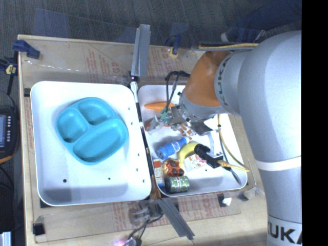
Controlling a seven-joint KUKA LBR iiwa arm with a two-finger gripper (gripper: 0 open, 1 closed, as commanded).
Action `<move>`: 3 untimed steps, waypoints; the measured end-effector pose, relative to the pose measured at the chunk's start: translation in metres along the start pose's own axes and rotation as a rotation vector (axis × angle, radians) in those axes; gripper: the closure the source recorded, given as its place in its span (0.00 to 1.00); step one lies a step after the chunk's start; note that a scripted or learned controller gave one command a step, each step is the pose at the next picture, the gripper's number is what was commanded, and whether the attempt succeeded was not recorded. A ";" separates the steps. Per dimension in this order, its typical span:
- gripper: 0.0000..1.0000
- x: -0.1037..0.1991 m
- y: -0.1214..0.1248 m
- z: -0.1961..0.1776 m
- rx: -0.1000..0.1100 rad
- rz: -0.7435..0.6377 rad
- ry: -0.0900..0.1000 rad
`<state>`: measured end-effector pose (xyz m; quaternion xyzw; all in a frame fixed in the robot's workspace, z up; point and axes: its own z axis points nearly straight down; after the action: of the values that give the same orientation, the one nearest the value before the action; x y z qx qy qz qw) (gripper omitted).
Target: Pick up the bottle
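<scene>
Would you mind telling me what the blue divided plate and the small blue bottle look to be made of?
The blue divided plate looks like moulded plastic: uniform colour, soft sheen, rounded compartments. The blue bottle also seems plastic, smooth and slightly glossy with a white end, though it is too small to be sure.

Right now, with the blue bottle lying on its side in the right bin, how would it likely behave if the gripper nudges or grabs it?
The blue bottle looks round-bodied and lies flat, so a nudge may roll it. It looks like rigid plastic, probably smooth and somewhat slippery. The banana and a can crowd it, so it might jam against them.
</scene>
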<state>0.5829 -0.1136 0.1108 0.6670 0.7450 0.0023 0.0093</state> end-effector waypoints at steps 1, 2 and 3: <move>0.00 -0.011 -0.050 0.019 0.020 -0.183 0.015; 1.00 -0.012 -0.050 0.009 0.021 -0.188 0.015; 0.00 -0.012 -0.050 0.009 0.021 -0.188 0.014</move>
<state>0.5350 -0.1306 0.1007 0.5940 0.8045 -0.0016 -0.0030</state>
